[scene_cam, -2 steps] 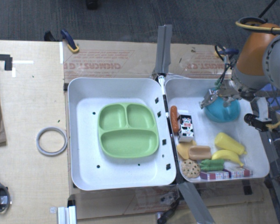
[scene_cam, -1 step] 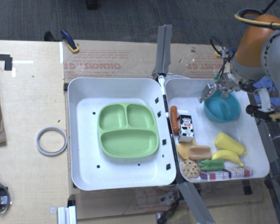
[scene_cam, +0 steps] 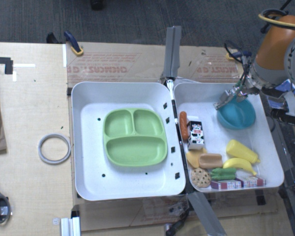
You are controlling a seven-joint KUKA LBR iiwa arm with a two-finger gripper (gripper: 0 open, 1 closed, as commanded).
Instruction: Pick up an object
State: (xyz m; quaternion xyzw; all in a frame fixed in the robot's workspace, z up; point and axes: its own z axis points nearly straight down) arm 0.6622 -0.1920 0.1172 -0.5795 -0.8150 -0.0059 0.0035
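Bowl (scene_cam: 237, 115), smooth teal plastic and round, sits at the far end of the right bin (scene_cam: 275, 146), with the end effector (scene_cam: 229, 99) at its far-left rim; whether its fingers are apart or together I cannot tell. Nearer lie a yellow banana (scene_cam: 242, 151), cookie (scene_cam: 200, 177), sausage (scene_cam: 184, 124) and small carton (scene_cam: 196, 134), while the left bin (scene_cam: 83, 146) holds a green divided plate (scene_cam: 135, 136).

Wooden bench (scene_cam: 29, 107) with two white bins (scene_cam: 83, 146), tape ring (scene_cam: 54, 148), scissors (scene_cam: 0, 208).
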